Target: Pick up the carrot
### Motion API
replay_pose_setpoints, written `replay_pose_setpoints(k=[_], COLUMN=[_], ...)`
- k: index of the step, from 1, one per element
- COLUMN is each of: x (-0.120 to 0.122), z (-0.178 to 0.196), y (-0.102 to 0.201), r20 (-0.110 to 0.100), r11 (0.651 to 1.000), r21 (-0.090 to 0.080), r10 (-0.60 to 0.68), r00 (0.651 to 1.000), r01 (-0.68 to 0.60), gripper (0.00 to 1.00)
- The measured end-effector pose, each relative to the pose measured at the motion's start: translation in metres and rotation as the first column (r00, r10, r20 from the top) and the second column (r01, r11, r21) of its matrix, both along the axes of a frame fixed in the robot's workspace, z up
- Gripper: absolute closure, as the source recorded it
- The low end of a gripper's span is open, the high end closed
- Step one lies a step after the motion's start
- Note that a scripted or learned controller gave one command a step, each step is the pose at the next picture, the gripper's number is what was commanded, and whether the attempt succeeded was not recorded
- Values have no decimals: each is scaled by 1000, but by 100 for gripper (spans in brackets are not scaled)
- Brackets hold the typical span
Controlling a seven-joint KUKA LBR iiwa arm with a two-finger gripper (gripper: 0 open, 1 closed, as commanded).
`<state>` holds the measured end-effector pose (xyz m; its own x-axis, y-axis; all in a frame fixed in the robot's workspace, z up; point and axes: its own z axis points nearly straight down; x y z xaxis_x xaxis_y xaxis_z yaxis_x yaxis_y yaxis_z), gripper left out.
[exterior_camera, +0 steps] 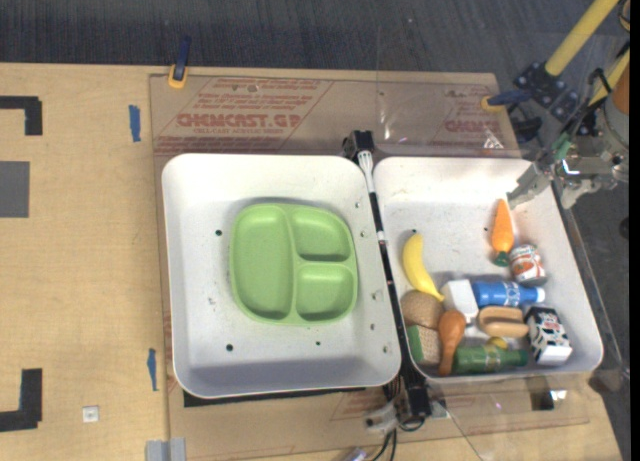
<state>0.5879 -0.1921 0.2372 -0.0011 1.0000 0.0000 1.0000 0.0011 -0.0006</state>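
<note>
- At the right edge of the frame, just above mid-height: the gripper (540, 181), hanging over the far right rim of the right bin (440, 184). One pale finger slants down and to the left toward the bin floor; whether the fingers stand apart or closed cannot be told, and nothing is seen between them.
- In the upper right part of the right bin: the carrot (501, 227), orange, lying roughly upright in the frame with its narrow end uppermost. It sits below and to the left of the gripper, near it but apart.
- Just below the carrot: a small red-and-white can (527, 264), touching or nearly touching its lower end. Further down, a blue-and-white bottle (505, 295), and to the left a banana (419, 265), well clear of the carrot.
- In the left half of the frame: the left bin (200, 189), holding a green divided plate (294, 261).
- Judged step: approach, with the grasp not yet made.
- Suggested technique: centre over the carrot's middle, close across its narrow width rather than along its length, and descend on the upper portion so the can is not caught.
</note>
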Motion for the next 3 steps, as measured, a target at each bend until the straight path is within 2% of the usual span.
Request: replay_pose_setpoints(k=[1, 2, 3], x=[56, 56, 72], z=[-144, -135, -91], y=[-12, -13, 48], r20=[13, 11, 9], r11=[996, 997, 988], r21=[12, 5, 2], r10=[-85, -81, -152], r00=[996, 997, 988], r01=[85, 81, 152], gripper=[0, 100, 100])
